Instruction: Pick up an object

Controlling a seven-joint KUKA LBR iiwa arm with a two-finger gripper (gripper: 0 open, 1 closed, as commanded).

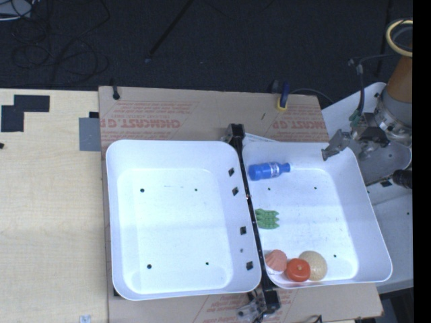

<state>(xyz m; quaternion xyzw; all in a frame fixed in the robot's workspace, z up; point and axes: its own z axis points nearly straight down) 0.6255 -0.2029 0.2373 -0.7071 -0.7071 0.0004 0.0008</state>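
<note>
Two white bins sit side by side; the right bin [350, 200] is our landmark. Arm [397, 93] hangs off its far right corner, gripper [350, 138] just outside the rim, its state impossible to tell. Inside: blue bottle [268, 171] at the far left wall, green piece [267, 219] mid-left, three rounds [296, 266] huddled at the near wall. Risk: crowded rounds could skid aside, or the wall could block a finger.

Robotics lab – white bins [172, 155] on cardboard-topped bench [202, 116], loose cables [40, 25] on dark floor.
</note>
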